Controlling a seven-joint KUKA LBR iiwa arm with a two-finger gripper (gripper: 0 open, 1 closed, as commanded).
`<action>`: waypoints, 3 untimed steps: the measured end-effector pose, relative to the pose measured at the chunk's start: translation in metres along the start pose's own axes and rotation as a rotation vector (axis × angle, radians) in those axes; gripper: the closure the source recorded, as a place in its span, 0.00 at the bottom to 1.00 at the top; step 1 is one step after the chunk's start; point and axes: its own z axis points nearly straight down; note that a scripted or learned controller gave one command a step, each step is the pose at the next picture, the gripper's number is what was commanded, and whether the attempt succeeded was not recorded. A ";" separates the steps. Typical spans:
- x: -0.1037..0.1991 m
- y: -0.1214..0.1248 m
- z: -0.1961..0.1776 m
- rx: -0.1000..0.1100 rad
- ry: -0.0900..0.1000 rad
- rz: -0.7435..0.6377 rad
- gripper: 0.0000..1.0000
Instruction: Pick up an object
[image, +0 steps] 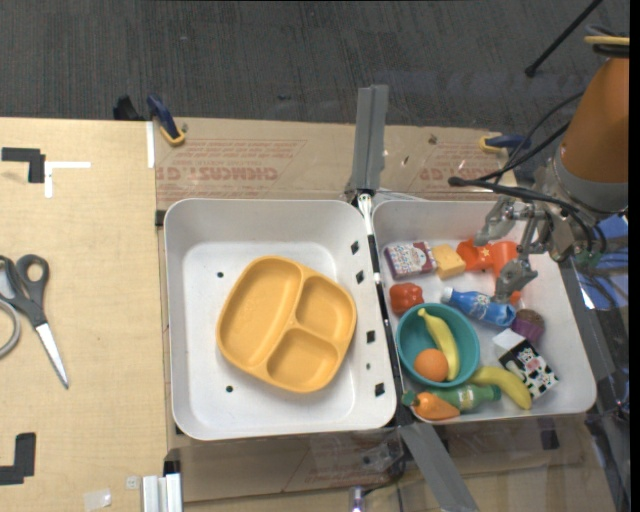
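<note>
A: Entry. Which item is the likely target?

B: Judging by where the tool sits, the orange toy (482, 254) at the back of the right bin (580, 400), or the blue bottle (480, 306) just in front of it. The task names no particular object, so either would do.

A: Gripper state?

B: The gripper (512, 250) hangs over the back of that bin with its two fingers (517, 273) spread apart and nothing between them. One finger stands beside the orange toy, the other points down toward the bottle. Contact with either: cannot tell.

A: Why that corner?

B: Probably access. The arm comes in from the right, and those items lie singly on the bin floor. The rest is more crowded: a teal bowl (442, 345) holds a small banana (442, 340) and an orange ball (431, 365), and a second banana (505, 384), a carrot-like piece (432, 405) and a black-and-white carton (528, 366) press together at the front wall.

A: Other neighbours?

B: A purple-labelled packet (407, 259), a yellow block (451, 262) and a red piece (405, 297) to the left of the toy.

A: Left bin?

B: The left bin (190, 300) holds a yellow divided plate (287, 324). Scissors (35, 315) lie on the bench, well apart.
</note>
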 end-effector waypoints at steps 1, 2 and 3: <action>0.011 -0.026 0.136 0.000 0.000 -0.058 0.00; -0.048 -0.054 0.148 0.002 -0.002 -0.053 0.00; -0.050 -0.053 0.137 0.004 -0.009 -0.056 1.00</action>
